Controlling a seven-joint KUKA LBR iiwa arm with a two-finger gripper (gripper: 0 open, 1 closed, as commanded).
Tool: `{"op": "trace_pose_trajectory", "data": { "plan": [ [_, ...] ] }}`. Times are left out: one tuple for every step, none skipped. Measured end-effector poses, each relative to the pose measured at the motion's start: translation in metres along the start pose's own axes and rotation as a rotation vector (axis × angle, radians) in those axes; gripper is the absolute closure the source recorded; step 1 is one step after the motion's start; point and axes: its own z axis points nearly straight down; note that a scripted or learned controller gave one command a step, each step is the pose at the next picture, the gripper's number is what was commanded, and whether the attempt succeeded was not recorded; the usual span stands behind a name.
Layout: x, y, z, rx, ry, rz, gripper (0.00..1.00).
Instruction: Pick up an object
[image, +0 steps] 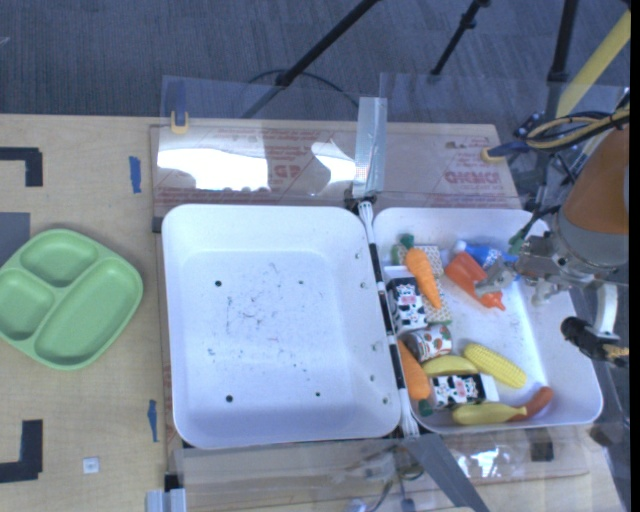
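Observation:
The right bin (570, 375) holds several toy foods. A carrot (424, 278) lies near its left wall, with an orange bottle (465, 272) and a blue item (483, 252) just to its right. Lower down are a cow-patterned box (407, 304), a small can (432, 342), an ear of corn (493, 364), a second cow-patterned box (462, 389), a yellow banana (487, 413) and a red sausage (541, 400). My gripper (530, 268) hangs over the bin's upper right part, just right of the orange bottle. Nothing shows between its fingers.
The left bin (270, 320) sits beside the right one, sharing a divider (385, 300). A green divided plate (65, 297) rests on the bench at far left. Clear panels (260, 165) stand behind both bins.

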Motion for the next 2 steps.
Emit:
{"op": "trace_pose_trajectory", "data": {
  "plan": [
    [0.037, 0.030, 0.045, -0.002, 0.000, -0.075, 0.00],
    [0.038, 0.031, 0.033, -0.005, -0.003, -0.078, 1.00]
  ]
}}
